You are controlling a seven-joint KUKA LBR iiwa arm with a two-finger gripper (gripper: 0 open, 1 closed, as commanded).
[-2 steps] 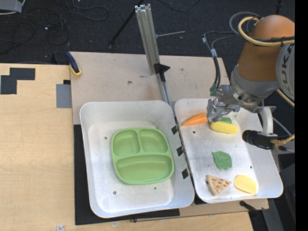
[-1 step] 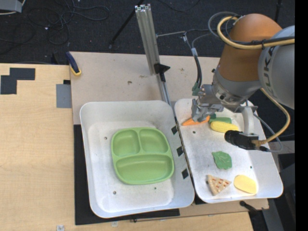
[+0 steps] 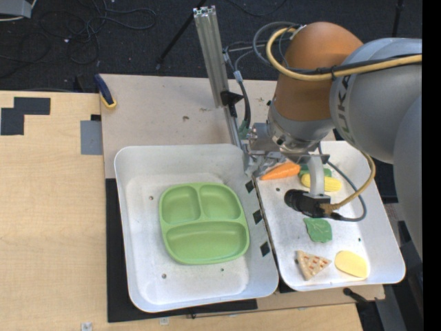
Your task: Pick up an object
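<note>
My gripper hangs low over the far left corner of the right bin, under the orange wrist band. An orange carrot lies right beside the gripper's tip, and whether the two touch is hidden by the wrist. Just to its right is a yellow corn cob, partly covered by the robot's bracket. Nearer the front of the same bin lie a green leafy piece, a pizza slice and a yellow oval piece.
The left bin holds a green divided plate. An upright aluminium post stands just behind the bins, close to the gripper. The divider between the two bins runs right under the gripper.
</note>
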